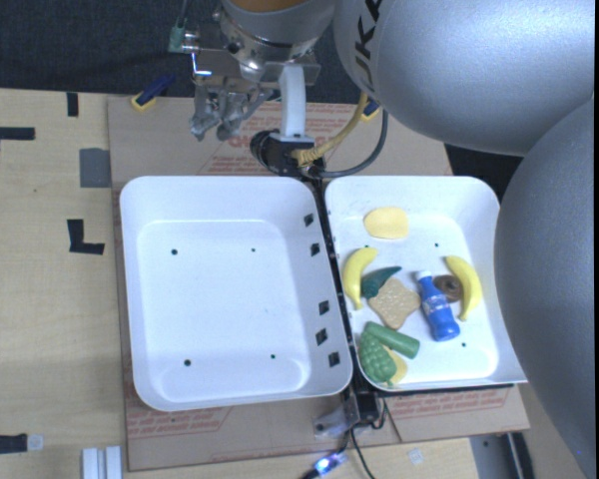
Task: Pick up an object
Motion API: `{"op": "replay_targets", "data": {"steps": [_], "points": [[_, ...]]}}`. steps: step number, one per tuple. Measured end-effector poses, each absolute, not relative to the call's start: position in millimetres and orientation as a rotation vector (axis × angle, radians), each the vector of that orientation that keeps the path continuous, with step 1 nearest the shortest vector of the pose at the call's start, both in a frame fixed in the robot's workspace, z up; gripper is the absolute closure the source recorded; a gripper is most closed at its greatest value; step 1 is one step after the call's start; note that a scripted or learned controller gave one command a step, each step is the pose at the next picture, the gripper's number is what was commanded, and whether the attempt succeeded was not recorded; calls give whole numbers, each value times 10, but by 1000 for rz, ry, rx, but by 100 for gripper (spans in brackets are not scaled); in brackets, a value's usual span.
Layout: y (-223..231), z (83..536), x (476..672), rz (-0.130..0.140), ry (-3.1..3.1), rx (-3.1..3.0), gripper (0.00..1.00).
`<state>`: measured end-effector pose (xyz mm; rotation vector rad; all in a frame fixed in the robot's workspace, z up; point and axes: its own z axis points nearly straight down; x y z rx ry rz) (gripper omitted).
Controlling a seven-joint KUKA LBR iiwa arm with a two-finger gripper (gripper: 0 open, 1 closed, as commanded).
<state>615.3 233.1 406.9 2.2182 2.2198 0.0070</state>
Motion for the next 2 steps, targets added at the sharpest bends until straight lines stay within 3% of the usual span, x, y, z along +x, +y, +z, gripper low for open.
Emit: {"op": "replay_targets", "data": {"steps": [1,2], "points": [[2331,4764,6698,11,2220,2216,100],[2339,5390,6677,8,2223,2216,100]]}}
